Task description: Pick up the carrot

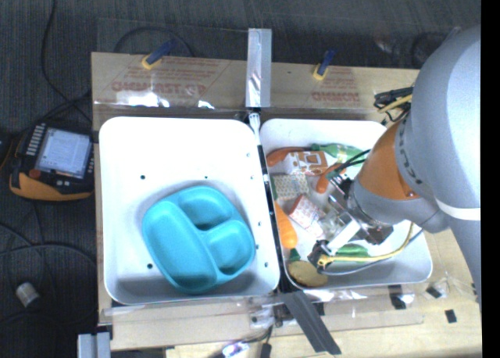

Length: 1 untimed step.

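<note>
I see my gripper (319, 255) low in the right bin (406, 270), just right of the carrot (287, 233) (finger state: I cannot tell); a blue tray (198, 235) fills the left bin (125, 161).

Arm (449, 126): reached in from the right of the right bin (418, 270), grey links angled down over it
Wrist: orange band sat above the bin's middle, tilted toward its front-left corner
Gripper (319, 257): low near the bin's front-left corner, pointing down and left
</note>
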{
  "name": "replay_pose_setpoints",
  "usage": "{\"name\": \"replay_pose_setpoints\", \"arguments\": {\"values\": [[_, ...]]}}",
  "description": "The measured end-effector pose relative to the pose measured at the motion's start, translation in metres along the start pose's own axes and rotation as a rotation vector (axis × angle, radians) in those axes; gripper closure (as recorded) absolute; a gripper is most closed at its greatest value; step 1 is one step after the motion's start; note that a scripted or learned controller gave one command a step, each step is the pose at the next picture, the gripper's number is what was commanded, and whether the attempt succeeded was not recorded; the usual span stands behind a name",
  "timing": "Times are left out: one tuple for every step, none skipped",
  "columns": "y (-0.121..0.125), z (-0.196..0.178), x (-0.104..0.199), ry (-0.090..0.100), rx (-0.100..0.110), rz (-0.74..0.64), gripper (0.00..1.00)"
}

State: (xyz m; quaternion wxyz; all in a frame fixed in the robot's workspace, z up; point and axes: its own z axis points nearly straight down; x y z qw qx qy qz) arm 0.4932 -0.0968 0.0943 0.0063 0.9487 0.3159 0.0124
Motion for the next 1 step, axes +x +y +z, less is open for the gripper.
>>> {"name": "replay_pose_setpoints", "arguments": {"values": [[-0.0006,-0.0056,-0.0002,-0.007,0.005,-0.003,1.00]]}}
